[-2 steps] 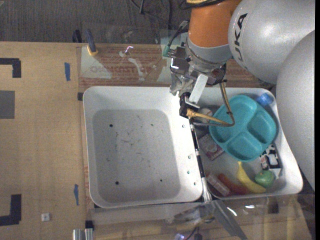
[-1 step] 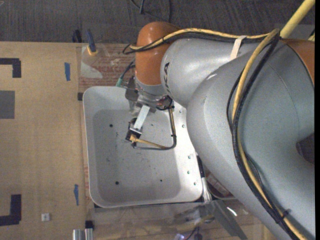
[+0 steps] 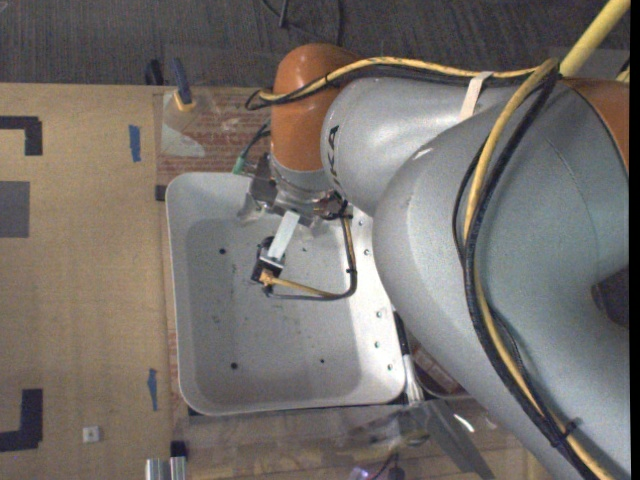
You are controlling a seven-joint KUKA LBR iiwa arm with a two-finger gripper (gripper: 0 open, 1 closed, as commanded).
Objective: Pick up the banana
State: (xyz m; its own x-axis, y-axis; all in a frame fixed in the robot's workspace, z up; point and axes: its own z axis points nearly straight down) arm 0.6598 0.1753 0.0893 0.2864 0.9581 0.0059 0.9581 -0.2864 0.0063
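My arm reaches in from the right, its orange band [image 3: 300, 93] above the far end of a white bin [image 3: 195, 368]. Below the band, the gripper [image 3: 265, 196] points down into the bin near its far wall, a little above the floor. The wrist hides most of the gripper from this angle. The bare floor of the bin carries a few small dark specks [image 3: 233, 366]. The bulky grey arm covers the bin's right rim and all of the bench to the right of it.
A tan board [image 3: 80, 268] with blue tape strips and black corner marks lies left of the bin. Brick-patterned surface [image 3: 215, 118] shows beyond the bin's far wall. The bin's left and near walls stand free of the arm.
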